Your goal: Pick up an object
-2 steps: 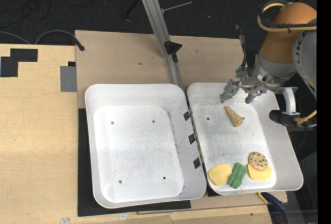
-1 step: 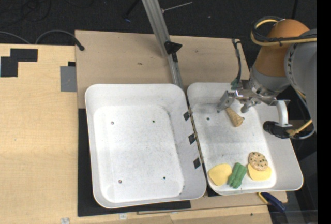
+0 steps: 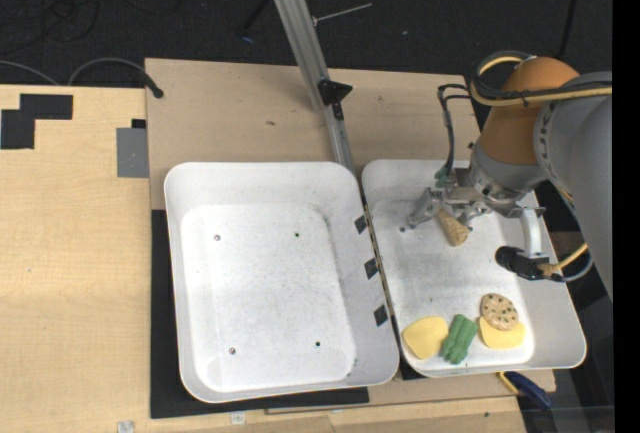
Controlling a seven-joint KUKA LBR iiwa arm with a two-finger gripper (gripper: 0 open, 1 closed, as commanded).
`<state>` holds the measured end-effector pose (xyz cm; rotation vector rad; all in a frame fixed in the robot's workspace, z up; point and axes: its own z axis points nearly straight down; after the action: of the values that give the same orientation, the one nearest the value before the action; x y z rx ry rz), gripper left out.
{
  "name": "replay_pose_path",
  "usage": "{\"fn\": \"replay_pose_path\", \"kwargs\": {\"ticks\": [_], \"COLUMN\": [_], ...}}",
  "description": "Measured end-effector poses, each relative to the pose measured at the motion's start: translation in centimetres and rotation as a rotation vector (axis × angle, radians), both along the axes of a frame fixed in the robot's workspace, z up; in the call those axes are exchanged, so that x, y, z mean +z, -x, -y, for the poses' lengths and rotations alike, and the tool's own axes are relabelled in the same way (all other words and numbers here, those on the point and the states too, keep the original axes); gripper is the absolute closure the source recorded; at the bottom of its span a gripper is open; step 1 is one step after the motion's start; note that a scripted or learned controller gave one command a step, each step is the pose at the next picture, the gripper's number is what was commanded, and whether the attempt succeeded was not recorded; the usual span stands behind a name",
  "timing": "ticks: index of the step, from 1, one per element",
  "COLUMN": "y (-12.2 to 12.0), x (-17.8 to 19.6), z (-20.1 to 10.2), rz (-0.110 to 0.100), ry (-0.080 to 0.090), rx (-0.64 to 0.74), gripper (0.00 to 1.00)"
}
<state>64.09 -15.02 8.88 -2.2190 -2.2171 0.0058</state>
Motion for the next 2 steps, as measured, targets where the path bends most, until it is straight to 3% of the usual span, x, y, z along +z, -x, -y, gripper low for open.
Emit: {"fn": "replay_pose_path", "kwargs": {"ticks": [1,2], "y": [-0.1,-0.1], "x": [1.2,7.5], "z": [0.1,0.8], "rz": [0.003,0.01], "ry": [0.0,0.002], "rx": [-0.003,-0.005], "gripper": [1.0,1.0]}}
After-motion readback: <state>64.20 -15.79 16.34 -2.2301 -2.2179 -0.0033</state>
